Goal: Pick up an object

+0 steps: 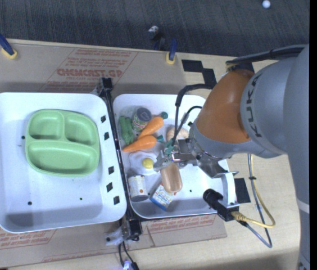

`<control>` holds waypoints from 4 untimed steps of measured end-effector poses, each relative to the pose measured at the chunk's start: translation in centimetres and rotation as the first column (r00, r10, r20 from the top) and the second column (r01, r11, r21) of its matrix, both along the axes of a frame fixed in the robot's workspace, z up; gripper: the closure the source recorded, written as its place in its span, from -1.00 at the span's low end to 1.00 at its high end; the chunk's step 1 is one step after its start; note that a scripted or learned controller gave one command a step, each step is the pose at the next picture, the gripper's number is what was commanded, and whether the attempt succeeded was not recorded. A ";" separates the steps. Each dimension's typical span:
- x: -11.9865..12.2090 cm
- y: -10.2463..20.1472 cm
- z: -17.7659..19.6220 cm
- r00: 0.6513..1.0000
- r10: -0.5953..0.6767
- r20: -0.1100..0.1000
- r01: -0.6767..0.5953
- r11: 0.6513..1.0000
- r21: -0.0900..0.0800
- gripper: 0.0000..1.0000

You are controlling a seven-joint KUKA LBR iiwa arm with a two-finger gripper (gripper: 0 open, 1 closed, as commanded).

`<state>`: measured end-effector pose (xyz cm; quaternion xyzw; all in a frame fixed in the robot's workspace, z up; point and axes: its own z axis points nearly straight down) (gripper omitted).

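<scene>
You are looking down on two white bins side by side on a cardboard-covered bench. The left bin (1, 151) holds one pale green divided plate (63, 142) with three compartments. The right bin (147, 210) is crowded, and the arm (259, 111), grey with its orange band, reaches over its right half and hides whatever lies beneath it.

Count what you can see in the right bin: two orange carrots, one (152, 125) tilted toward the far side and another (140, 144) just below it and nearly touching; one small round can (142, 116) near the far wall; one green item (126, 129) by the left wall, too small to name; one white and yellow piece like a fried egg (148, 163); one white cylinder (136, 185) near the left wall; and one blue and white carton (162, 198) by the near wall.

The gripper (170, 161) sits at mid-bin, right beside the egg piece. A tan, rounded, bread-like object (171, 179) lies directly under it, long axis running toward the near wall, its far end meeting the gripper, its near end close to the carton. You cannot tell whether the fingers are apart or closed on it; the gripper body covers them.
</scene>
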<state>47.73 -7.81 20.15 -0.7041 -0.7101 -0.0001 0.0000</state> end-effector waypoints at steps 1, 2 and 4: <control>0.1 0.0 1.0 1.000 0.005 0.002 -0.005 1.000 0.000 1.00; 0.3 0.0 2.1 1.000 0.010 0.005 -0.010 1.000 0.000 1.00; 0.6 0.1 4.1 1.000 0.025 0.010 -0.025 1.000 -0.001 1.00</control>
